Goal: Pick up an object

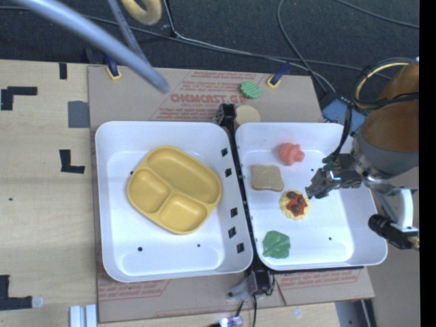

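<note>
Gripper (318,189) hovering low in right bin (340,251), jaws' state impossible to tell; pizza-like toy (295,204) lying just beside, toward bin's centre-left, roundish, no clear long axis; short shift needed

Wooden bench (41,182), pale, with dark angular marks on left part. Brown cardboard sheet (197,94) with red print lies flat on bench, under both bins. Left white bin (112,251) and right white bin (340,247) rest side by side on cardboard, touching along black clips at shared edge. Small green waffle-patterned piece (251,89) lies on cardboard behind bins. Dark carpet beyond bench's far edge.
</note>
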`<state>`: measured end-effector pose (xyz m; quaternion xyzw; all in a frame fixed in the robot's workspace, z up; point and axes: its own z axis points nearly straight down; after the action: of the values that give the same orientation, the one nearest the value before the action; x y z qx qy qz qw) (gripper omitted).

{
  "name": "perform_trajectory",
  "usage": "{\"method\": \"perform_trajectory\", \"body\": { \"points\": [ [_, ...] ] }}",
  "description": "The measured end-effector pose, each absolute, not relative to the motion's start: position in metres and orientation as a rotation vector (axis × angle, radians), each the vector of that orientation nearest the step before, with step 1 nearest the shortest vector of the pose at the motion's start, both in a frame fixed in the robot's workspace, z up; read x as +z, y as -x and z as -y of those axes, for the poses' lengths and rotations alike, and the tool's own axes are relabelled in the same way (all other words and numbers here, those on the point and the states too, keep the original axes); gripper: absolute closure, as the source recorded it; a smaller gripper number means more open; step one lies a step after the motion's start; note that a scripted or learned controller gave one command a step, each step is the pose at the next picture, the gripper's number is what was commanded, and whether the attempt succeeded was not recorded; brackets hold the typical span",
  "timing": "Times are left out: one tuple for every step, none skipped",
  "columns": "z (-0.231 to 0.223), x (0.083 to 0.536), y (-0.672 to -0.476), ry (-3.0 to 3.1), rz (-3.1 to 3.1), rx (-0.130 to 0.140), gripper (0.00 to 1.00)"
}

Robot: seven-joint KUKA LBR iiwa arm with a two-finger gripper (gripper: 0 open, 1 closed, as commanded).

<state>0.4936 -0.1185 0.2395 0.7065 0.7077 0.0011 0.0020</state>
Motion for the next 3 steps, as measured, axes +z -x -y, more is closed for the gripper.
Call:
{"method": "perform_trajectory", "body": {
  "points": [
    [0.065, 0.245, -0.511, -2.217, -2.227, 0.000, 1.00],
    [0.015, 0.230, -0.532, -2.217, -2.228, -0.003, 1.00],
    [-0.026, 0.221, -0.549, -2.218, -2.226, -0.003, 1.00]
  ]
}}
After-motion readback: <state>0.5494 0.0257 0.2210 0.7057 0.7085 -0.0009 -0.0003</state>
